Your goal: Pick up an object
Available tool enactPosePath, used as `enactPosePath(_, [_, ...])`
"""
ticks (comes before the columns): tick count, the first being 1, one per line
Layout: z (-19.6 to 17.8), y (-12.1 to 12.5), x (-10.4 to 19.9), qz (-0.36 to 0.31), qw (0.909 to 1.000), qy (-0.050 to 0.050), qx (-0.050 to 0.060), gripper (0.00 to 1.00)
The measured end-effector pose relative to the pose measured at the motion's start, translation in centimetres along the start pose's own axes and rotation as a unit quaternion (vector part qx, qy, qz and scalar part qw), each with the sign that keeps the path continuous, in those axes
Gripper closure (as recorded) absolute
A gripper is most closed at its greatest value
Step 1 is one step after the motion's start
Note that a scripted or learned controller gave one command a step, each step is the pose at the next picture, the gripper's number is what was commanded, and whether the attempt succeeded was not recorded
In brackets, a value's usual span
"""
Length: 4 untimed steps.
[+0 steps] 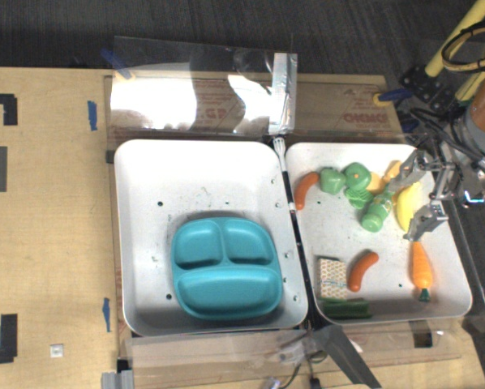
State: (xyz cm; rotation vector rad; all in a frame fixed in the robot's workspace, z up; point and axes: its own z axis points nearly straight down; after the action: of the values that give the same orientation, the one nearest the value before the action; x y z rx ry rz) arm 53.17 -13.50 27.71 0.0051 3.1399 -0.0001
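Presently we are viewing the right shallow white bin, over whose upper right part the two-finger metal claw is hanging, its fingers apart with nothing between them. We are reading the curved yellow plastic banana as the likeliest target: it is lying directly under the claw, its long axis running roughly up and down the view, so the fingers are straddling it across its short width. Just left of it we are seeing a cluster of knobbly green plastic vegetables, touching or nearly touching the banana; below the claw an orange plastic carrot with a green tip is lying upright along the right wall. Elsewhere in this bin we are noting two orange-red sausage-shaped toys, a small patterned card packet and a dark green flat piece. In the left shallow white bin we are finding a teal three-compartment plastic tray, its compartments bare.
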Motion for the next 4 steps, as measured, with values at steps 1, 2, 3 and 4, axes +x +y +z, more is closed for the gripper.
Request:
enactPosePath(1, [11.8,-2.3,-8.9,-0.003,1.0000,0.003,-0.001,0.00])
enactPosePath(2, [18.8,-4.3,-10.7,0.047,0.9989,-0.005,0.001,0.00])
enactPosePath(3, [18.9,-8.9,-4.8,0.023,0.9997,-0.003,0.001,0.00])
enactPosePath(4, [18.8,-8.9,2.3,0.114,0.9934,-0.003,0.001,0.00])
